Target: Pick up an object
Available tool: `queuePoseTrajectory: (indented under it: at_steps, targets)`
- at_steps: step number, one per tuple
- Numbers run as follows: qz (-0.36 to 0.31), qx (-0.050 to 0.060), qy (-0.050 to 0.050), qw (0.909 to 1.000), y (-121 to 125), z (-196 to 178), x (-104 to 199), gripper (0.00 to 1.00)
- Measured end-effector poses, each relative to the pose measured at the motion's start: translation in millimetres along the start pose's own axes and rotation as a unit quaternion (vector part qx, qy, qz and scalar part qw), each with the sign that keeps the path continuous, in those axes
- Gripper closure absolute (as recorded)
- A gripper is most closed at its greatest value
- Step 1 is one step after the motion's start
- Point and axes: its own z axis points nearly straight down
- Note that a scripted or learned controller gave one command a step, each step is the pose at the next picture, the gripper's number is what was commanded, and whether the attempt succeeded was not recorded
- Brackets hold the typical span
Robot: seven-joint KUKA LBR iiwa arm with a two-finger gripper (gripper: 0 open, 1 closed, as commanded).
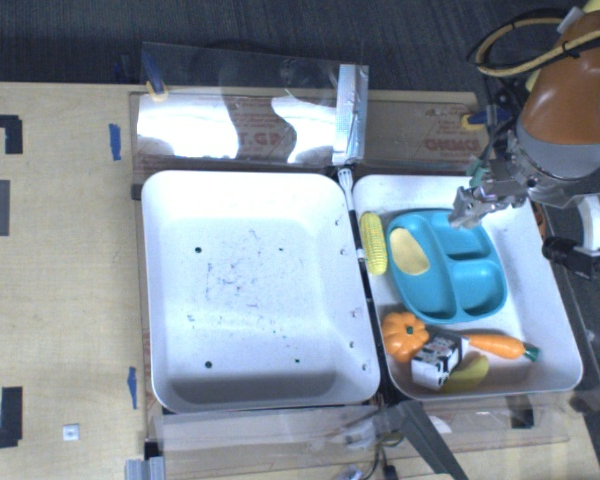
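Observation:
The right bin (555, 298) holds several toys. A blue divided tray (460, 273) lies in its middle with a yellow piece (410, 253) in its left compartment. A yellow corn cob (373, 241) lies along the bin's left wall. Near the front are an orange pumpkin-like toy (403, 335), a carrot (498, 346), a small white and black object (435, 360) and a yellow-green piece (470, 369). My gripper (476, 204) hangs over the tray's far right corner, below the orange-banded wrist (565, 108).
The left bin (250, 288) sits beside the right one, sharing a middle wall. A clear plastic sheet (250, 118) stands behind the left bin. Cables (515, 43) loop near the arm at the upper right. Wooden bench surface stretches to the left.

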Motion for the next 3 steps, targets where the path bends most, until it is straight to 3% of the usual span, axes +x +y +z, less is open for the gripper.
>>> queuePoseTrajectory:
  at_steps: [1,2,3]
  targets:
    - [-0.013,0.001,-0.001,0.9999,-27.1,-18.3,-66.8,1.00]
    - [-0.204,-0.001,-0.002,0.9789,-69.7,-101.3,-101.0,1.00]
    - [-0.317,-0.001,-0.003,0.9484,-85.1,-212.0,-109.1,1.00]
